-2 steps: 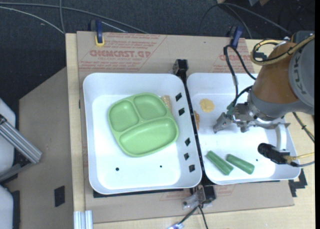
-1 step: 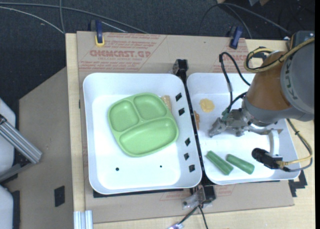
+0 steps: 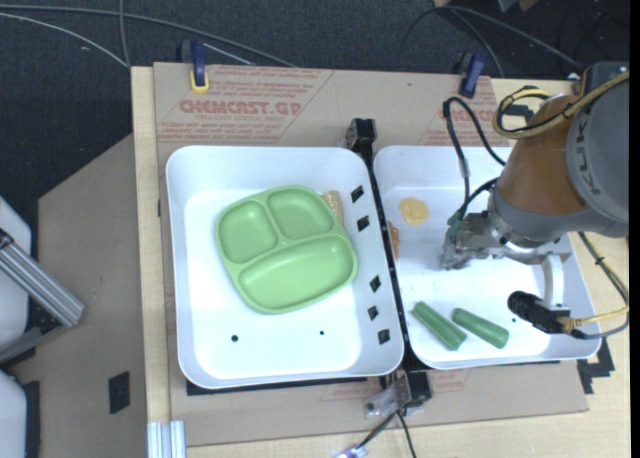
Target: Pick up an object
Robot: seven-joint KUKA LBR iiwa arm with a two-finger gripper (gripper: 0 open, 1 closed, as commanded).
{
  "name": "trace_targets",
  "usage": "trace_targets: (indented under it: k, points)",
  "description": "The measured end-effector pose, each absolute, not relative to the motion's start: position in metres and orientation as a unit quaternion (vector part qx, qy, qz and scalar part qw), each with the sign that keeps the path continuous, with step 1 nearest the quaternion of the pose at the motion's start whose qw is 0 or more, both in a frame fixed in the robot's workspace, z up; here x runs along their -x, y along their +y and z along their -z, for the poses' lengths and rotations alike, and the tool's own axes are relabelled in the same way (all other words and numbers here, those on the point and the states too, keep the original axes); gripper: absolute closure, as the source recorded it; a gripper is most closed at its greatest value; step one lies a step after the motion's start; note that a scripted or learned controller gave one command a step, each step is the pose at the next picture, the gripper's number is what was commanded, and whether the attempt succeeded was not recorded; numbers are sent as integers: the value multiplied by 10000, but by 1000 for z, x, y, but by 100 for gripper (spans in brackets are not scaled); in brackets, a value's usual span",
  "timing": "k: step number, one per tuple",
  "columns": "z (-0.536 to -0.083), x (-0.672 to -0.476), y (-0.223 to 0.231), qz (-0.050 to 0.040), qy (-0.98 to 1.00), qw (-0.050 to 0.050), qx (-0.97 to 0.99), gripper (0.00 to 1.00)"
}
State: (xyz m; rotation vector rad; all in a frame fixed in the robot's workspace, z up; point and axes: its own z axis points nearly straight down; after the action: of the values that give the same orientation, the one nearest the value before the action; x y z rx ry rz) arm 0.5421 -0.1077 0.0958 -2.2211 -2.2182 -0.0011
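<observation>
Gripper low inside the right bin, near its middle, nothing visible between its tips; opening hidden by the wrist, cannot tell. Nearest candidates: two green sticks on the bin floor, towards the near rim and slightly rightward of the gripper, apart from it. Long axes roughly parallel, slanting from upper left to lower right, almost touching each other. Small yellow piece beyond the gripper, towards the far left of the same bin. Green divided plate in the left bin, well apart. Judged nearest: the sticks.
</observation>
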Motion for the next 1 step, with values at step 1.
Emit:
trace_targets:
  k: [1]
  points:
    - [-152,-535,-113,13,-7068,-19,7074,100]
